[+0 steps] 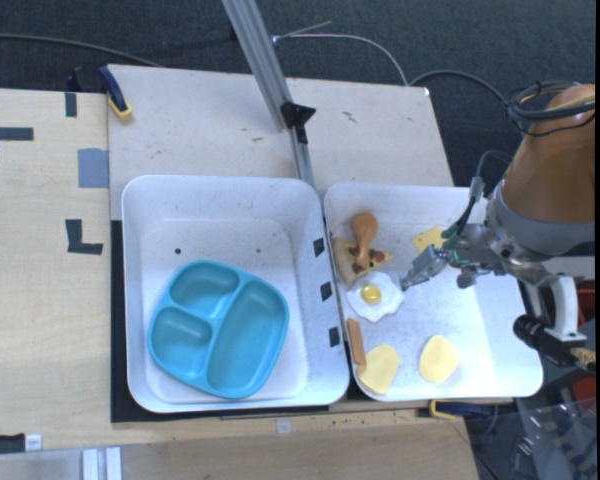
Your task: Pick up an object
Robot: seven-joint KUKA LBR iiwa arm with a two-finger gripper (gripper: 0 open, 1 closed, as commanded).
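**End effector low over the right bin, beside the fried egg**

End effector (421,271) reaches in from the right edge of the view and sits over the middle of the right bin (500,363), its fingers pointing left and slightly down. Whether those fingers are open or closed cannot be told from this angle; nothing can be seen between them. The grey arm (540,193) with its orange band rises behind it at the right edge.

Just left of the fingertips lies a toy fried egg (373,297), white with a yellow yolk, flat on the bin floor near the bin's left wall. Above the egg, close to it, is a brown toy drumstick (362,235) resting on other small pieces that are too jumbled to tell apart. A small yellow piece (427,239) lies just above the end effector. Toward the front of the same bin are two pale yellow pieces, one (380,368) at the left front corner and one (438,358) a little to its right, apart from each other. A thin brown stick-like piece (356,342) lies along the left wall, touching the corner yellow piece.

The left bin (150,203) holds a blue divided plate (218,328) with three compartments, lying in its front half. Both bins stand side by side on the pale table (40,268), and a metal rail (255,43) runs down from the top toward the gap between them.
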